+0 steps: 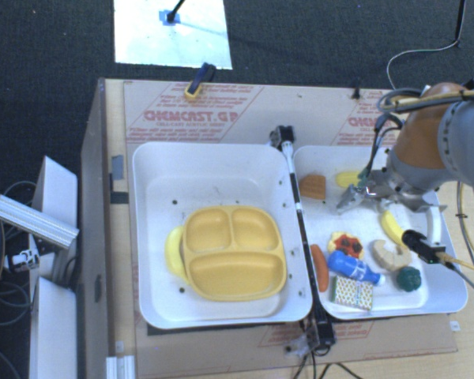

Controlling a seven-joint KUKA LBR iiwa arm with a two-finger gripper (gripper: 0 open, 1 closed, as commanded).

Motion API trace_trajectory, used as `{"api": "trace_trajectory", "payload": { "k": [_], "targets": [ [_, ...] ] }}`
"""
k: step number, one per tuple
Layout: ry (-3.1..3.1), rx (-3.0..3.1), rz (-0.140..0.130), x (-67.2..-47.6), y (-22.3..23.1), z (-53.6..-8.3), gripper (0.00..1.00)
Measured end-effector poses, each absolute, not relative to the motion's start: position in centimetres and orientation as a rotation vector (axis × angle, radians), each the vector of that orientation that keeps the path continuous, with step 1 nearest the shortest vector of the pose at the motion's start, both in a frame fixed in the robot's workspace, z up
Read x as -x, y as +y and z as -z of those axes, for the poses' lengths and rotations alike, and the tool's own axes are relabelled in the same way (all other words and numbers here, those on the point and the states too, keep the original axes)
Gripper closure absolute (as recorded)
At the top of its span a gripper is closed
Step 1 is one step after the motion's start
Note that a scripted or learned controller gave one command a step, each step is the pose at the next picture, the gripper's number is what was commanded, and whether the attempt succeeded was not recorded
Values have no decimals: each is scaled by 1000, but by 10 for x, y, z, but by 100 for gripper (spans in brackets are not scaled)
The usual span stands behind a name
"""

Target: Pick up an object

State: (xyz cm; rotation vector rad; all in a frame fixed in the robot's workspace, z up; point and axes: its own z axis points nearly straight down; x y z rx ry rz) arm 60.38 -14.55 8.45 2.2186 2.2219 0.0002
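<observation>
Left bin [154, 212]: holds one yellow divided tray [233, 253], lying flat over a paler yellow plate [174, 253] whose edge shows at its left; nothing here is being handled.

Right bin [450, 294]: holds the loose candidates (all resting on the bin floor). These are a brown block [313, 186] near the divider, an orange carrot-like piece [320, 267], a red-and-yellow toy [348, 244], a blue bottle [354, 268], a patterned packet [352, 293], a banana [391, 227], a pale curved piece [388, 254] and a dark green lump [409, 278].

Claw [354, 198]: low in the right bin's upper part, beside a small yellow item [347, 179]; whether it is spread or closed cannot be told, and nothing is visibly between its tips.

Progress: no object lifted; the pick appears yet to be made.
</observation>
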Motion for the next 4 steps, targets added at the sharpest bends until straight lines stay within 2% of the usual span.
{"api": "trace_trajectory", "payload": {
  "k": [1, 2, 3, 4],
  "targets": [
    [2238, -2242, 26, -660, -157, -80, 0],
    [2221, -2216, -2, -634, -200, -128, 0],
    [2222, -2220, 0, -585, -207, -101, 0],
    [2222, -2220, 0, -559, -207, -84, 0]
  ]
}}
